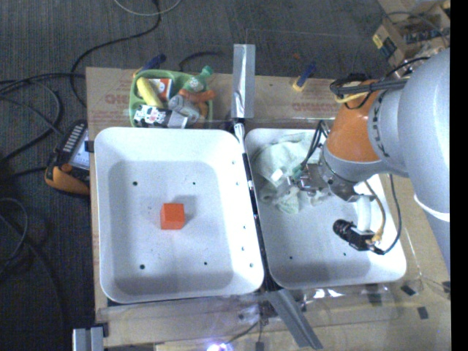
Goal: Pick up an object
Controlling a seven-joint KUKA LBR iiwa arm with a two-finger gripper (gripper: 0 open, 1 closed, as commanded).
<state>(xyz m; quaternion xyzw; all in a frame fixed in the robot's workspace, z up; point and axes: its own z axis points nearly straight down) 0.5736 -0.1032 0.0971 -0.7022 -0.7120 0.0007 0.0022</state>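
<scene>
An orange cube (172, 216) lies near the middle of the left white bin (117, 152). A crumpled white and pale green cloth (281, 172) sits in the back left part of the right bin (322, 269). My gripper (306, 182) is low over the right bin, at the cloth's right edge, beneath the orange wrist band (349, 139). The wrist hides how it meets the cloth. A black cable plug (351, 234) hangs from the arm over the bin floor.
A green basket (170, 97) of small items stands behind the left bin. A metal post (243, 79) rises at the back between the bins. A yellow device (67, 159) lies off the bench's left edge. Cardboard boxes (409, 13) sit far right.
</scene>
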